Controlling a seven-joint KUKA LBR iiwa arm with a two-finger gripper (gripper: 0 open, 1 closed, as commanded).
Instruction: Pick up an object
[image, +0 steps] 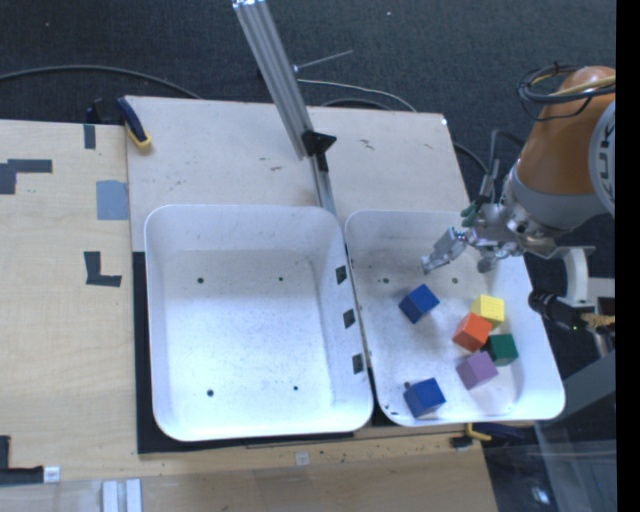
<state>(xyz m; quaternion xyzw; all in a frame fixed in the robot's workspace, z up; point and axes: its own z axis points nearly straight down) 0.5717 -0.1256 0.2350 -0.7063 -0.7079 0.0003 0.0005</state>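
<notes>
Gripper (455, 250) hovers just above-right of the tilted blue cube (419, 302) in the right-hand shallow white bin (375, 240), apparently lining up; finger state impossible to tell.

No readable text, label, brand, number or sign appears on anything here.

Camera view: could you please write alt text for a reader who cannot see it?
A grey and orange robot arm reaches from the right, its gripper above the right bin, which holds two blue cubes and yellow, orange, green and purple ones. The left bin lies beside it.
</notes>
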